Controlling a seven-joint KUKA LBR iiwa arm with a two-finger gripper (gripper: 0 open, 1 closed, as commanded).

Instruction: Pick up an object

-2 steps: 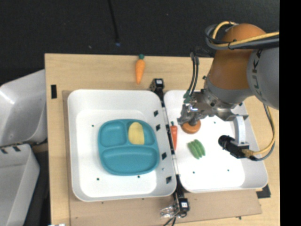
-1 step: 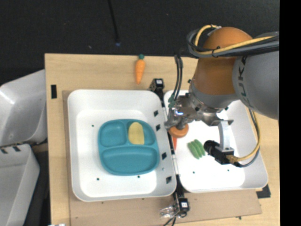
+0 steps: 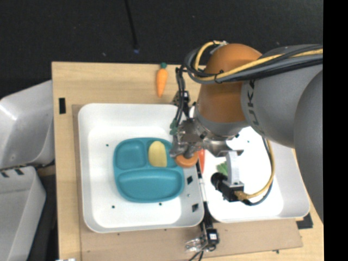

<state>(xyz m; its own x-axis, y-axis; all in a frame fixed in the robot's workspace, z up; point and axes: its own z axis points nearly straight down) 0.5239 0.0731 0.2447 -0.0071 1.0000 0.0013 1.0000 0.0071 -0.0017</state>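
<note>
Hanging over the bin divide

Reaching in across the right bin point(image 3: 283, 200), the grey arm point(image 3: 283, 91) sets its gripper point(image 3: 184, 148) at the right rim of the blue divided plate point(image 3: 144, 181). I cannot tell the pincer's state. An orange object point(image 3: 186, 161) sits just beneath it, touching the plate's right edge. A yellow potato-like piece point(image 3: 157, 154) lies in the plate's upper right compartment. A toy carrot point(image 3: 161, 79) rests on the wooden bench point(image 3: 109, 80), beyond the left bin point(image 3: 98, 145) that holds the plate.
</note>
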